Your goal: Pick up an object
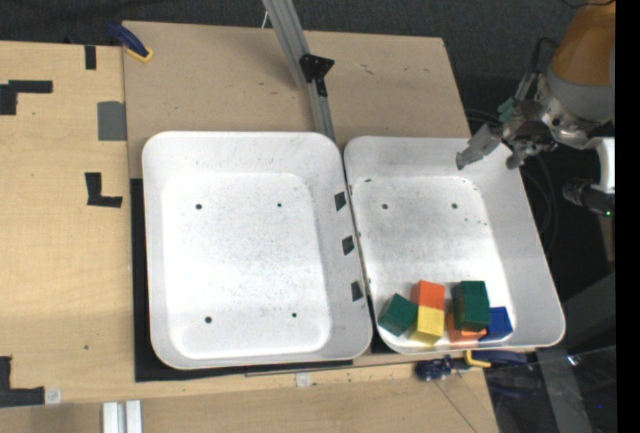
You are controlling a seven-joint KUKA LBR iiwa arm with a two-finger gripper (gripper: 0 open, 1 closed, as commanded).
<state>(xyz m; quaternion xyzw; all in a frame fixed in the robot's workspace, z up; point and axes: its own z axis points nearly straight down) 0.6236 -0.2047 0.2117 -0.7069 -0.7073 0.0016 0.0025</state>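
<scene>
Several small blocks lie clustered in the near corner of the right bin [400,171]: a green one [398,313], an orange one [430,294], a yellow one [429,324], a dark green one [471,303] and a blue one [499,323]. My gripper [492,158] hangs over the far right corner of that bin, well away from the blocks. It is open, with nothing between its fingers. The grey arm with its orange band [585,41] rises behind it at the right edge.
The left bin [240,146] lies beside the right one. A slanted metal bar [280,1] with a black clamp [316,68] runs down to the gap between the bins. A blue clip [440,370] sits at the right bin's front edge.
</scene>
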